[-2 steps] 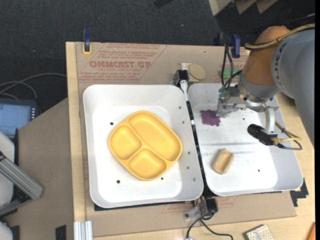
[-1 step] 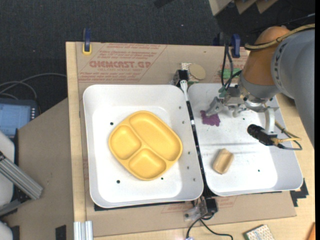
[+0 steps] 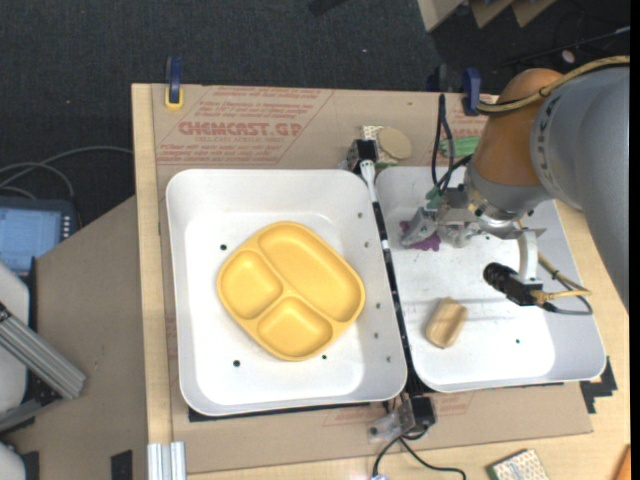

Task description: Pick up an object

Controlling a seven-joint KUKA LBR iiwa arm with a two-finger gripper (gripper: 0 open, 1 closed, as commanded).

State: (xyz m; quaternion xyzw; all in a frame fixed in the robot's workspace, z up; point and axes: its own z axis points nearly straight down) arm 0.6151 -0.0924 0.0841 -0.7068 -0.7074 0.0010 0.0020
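A small purple object (image 3: 418, 232) lies near the back left of the right bin (image 3: 520, 358). My gripper (image 3: 447, 220) is low over the bin, right beside the purple object and partly covering it from the right. A tan block (image 3: 446, 323) rests farther forward in the same bin, apart from the gripper. A yellow divided plate (image 3: 290, 290) lies in the middle of the left bin (image 3: 200, 218).
The grey arm with its orange band (image 3: 520, 138) covers the back right of the right bin. A black fitting with a cable (image 3: 512, 283) hangs off the wrist over the bin. A green item (image 3: 458, 148) sits behind the bin's back rim.
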